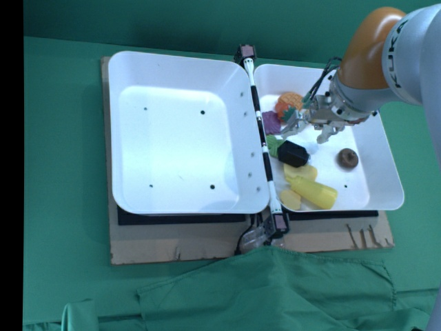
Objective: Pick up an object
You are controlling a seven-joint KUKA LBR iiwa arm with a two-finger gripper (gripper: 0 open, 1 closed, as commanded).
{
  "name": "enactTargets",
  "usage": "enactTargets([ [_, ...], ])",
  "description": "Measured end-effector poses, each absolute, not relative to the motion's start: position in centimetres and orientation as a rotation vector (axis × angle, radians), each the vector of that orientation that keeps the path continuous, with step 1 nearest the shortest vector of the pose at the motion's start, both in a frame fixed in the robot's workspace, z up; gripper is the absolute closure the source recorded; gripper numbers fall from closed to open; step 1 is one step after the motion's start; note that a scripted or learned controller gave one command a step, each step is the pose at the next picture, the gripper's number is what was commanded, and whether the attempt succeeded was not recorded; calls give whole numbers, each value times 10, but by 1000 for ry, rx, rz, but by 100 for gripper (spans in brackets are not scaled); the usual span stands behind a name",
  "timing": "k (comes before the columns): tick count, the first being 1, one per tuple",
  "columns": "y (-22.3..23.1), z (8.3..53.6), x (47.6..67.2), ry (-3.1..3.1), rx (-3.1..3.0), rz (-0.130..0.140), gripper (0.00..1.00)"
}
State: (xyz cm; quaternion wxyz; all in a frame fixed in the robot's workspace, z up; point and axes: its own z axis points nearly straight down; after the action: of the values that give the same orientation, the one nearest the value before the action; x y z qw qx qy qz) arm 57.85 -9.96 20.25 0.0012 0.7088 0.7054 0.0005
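Camera view, fixed above the bench: two white bins sit side by side on a cardboard sheet over green cloth. Left bin shows a bare white floor with a few dark dots. Right bin holds the objects, clustered toward its left wall: an orange round item at the top, a purple piece just below it, a green piece against the divider, a black block beside that, then pale yellow pieces and a yellow cylinder near the front. A brown round object lies apart to the right. The arm reaches in from the right; its gripper hangs over the cluster, above the black block and beside the orange item. Whether the tool is spread or closed cannot be told, and nothing is visibly held in it.
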Motion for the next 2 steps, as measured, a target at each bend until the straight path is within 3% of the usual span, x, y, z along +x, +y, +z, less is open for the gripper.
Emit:
enactTargets([
  [1,-132,184,642,2211,2216,11,0],
  [2,-133,199,642,2203,2214,14,100],
])
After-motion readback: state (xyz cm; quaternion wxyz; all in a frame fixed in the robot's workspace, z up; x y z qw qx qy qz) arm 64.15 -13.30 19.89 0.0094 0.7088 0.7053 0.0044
